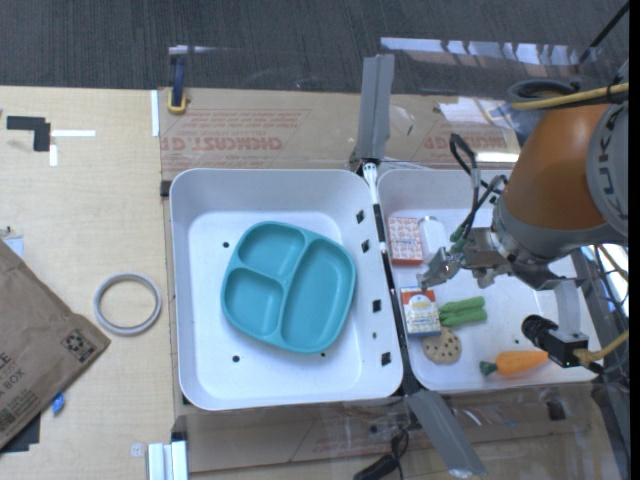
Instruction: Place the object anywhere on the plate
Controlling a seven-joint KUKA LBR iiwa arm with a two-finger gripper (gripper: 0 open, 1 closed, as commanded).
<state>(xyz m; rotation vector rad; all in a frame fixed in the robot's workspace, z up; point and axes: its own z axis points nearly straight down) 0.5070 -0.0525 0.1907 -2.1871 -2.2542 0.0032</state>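
1. Two white bins sit side by side on the worktop (80, 228): the left bin (190, 298) and the right bin (560, 373).
2. The left bin holds one thing, a teal plate (288, 286) with three compartments, well to the left of the fingers (437, 268). Nothing lies on the plate.
3. The gripper (440, 270) hangs low over the right bin, its arm (560, 183) reaching in from the right. The fingers point left and look slightly apart, with nothing between them.
4. The right bin holds six things:
   - one small carton with a red-patterned face (404, 239), just above and left of the fingers;
   - one white bottle-like object (433, 236), just above the fingers and touching the carton's right side;
   - one small box with a red top (420, 311), just below the fingers;
   - one green bean-pod toy (462, 313), below and slightly right of the fingers, beside the box;
   - one round chocolate-chip cookie (441, 347), further below, next to the box's lower edge;
   - one orange carrot toy (517, 364), below and well to the right of the fingers.
5. All six objects are in the right bin.
6. On the worktop, far left of the fingers, lie one roll of tape (127, 302) and one brown cardboard box (35, 343).
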